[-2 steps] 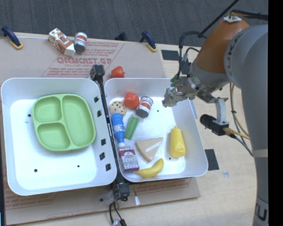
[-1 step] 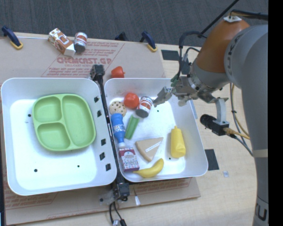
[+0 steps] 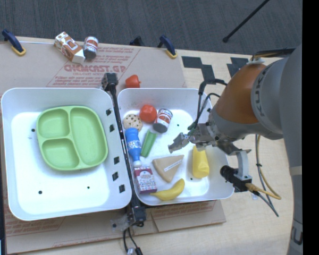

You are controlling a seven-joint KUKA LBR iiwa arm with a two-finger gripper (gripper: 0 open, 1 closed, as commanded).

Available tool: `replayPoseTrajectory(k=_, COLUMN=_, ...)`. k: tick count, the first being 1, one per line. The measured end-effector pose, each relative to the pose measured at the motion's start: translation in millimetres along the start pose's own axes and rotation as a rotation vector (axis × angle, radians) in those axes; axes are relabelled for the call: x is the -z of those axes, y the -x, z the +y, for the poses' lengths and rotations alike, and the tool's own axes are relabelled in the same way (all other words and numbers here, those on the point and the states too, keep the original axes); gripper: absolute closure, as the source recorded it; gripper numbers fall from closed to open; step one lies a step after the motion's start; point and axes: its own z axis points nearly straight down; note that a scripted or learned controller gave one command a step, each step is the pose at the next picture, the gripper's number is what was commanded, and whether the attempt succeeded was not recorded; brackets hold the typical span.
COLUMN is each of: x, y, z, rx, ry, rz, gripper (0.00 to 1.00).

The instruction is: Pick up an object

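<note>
The gripper (image 3: 178, 141) hangs low over the right bin (image 3: 202, 95), its jaws apart with nothing between them, just above the pale cheese wedge (image 3: 168, 166) and beside the yellow bottle (image 3: 200, 163); the wedge lies flat on the bin floor between the small carton (image 3: 144, 179) and the bottle, with the banana (image 3: 169, 190) just below it; it looks light, stiff and smooth-skinned, probably hollow plastic, so it may skate out of a slanted pinch; the sloping faces are poor seats; I would close across its two flat parallel sides, near the thick end, pressing squarely; the crowding neighbours leave little room for the fingers, so a nudge of the bottle is likely
</note>
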Motion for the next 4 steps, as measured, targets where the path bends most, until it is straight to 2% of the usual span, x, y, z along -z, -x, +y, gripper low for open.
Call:
replayPoseTrajectory(k=1, x=-54, y=-59, z=-48, rx=0.001, ry=0.001, rz=0.001, gripper=0.00)
replayPoseTrajectory(k=2, x=-44, y=-59, z=-47, rx=0.007, ry=0.001, rz=0.000, gripper=1.00)
replayPoseTrajectory(k=3, x=-44, y=-59, z=-47, rx=0.007, ry=0.001, rz=0.000, gripper=0.00)
replayPoseTrajectory(k=4, x=-34, y=-59, z=-46, rx=0.013, ry=0.000, rz=-0.001, gripper=1.00)
